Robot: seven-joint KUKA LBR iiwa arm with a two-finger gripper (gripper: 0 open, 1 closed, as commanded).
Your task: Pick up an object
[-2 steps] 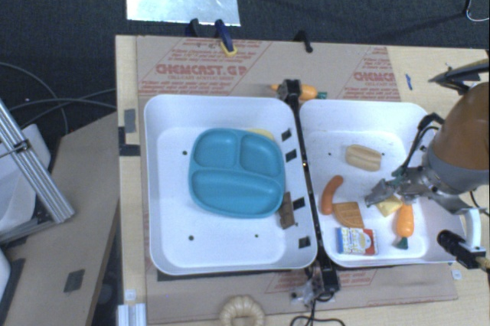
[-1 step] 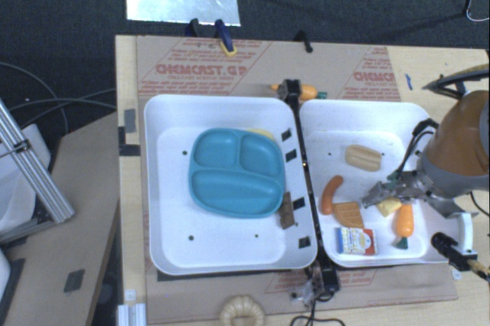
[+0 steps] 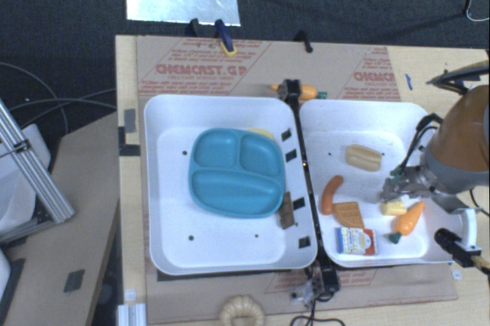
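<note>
The right bin (image 3: pixel 329 135) holds several toy foods: a tan bread roll (image 3: pixel 363 157), an orange sausage (image 3: pixel 331 193), a brown cracker (image 3: pixel 348 213), a small printed carton (image 3: pixel 355 241), a pale yellow block (image 3: pixel 393 207) and a carrot (image 3: pixel 408 219). My gripper (image 3: pixel 398 189) reaches in from the right and sits low at the bin's right side, directly over the yellow block and beside the carrot. Its fingertips are hard to make out against the bin.
The left bin (image 3: pixel 164 164) carries a blue divided plate (image 3: pixel 234 171) with a yellow piece peeking out behind it. Black clips line the wall between the bins. An orange object (image 3: pixel 306 92) lies on the cardboard behind the bins. A pale ring (image 3: pixel 243 311) rests at the bench's front edge.
</note>
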